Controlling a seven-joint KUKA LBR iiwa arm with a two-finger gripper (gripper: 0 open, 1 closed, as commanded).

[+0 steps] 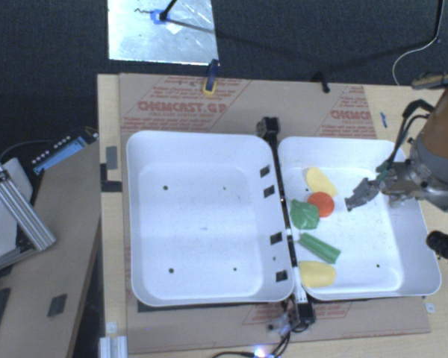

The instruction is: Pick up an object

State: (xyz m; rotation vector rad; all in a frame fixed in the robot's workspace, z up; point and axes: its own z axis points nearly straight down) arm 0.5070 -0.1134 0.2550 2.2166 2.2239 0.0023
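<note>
The tool point(356, 197), fingers' state unclear, hovers at three o'clock of the orange ball point(322, 203), which touches the green piece point(305, 215); descending there risks nudging both, gripping neither.

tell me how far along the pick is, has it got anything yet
Nothing looks picked yet. The gripper hangs over the right bin with nothing visible between its fingers. The orange ball, green pieces, and yellow pieces lie along the bin's left side. Left to do: reach one, close, lift.
</note>
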